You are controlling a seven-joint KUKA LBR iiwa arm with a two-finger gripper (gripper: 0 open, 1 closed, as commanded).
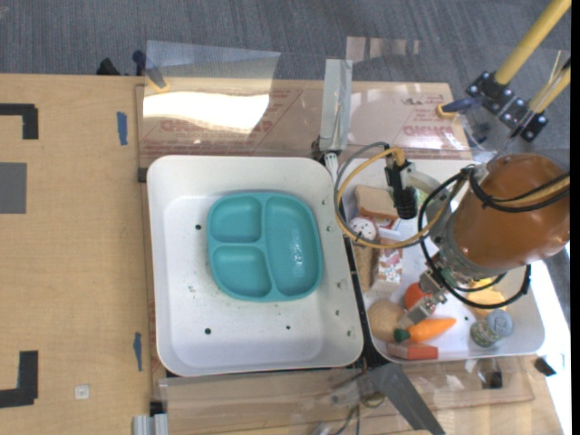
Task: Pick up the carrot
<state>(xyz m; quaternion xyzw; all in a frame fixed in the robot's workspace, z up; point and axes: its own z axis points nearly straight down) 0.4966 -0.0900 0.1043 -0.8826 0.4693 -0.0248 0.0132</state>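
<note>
- Carrot [432, 328] lies on its side at the near edge of the right bin [530, 333], green top toward the left bin [181, 243].
- Judged light, rigid, smooth plastic; tapered, so grip mid-body across the width.
- My claw [424, 304] sits just above it; open or clenched: cannot tell.
- Teal tray [265, 246] beyond, untouched.

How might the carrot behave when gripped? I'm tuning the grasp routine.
The carrot looks smooth and tapered, so it may slip toward its thin end. Lying lengthwise, it could roll. It looks like a stiff toy, probably light.
</note>
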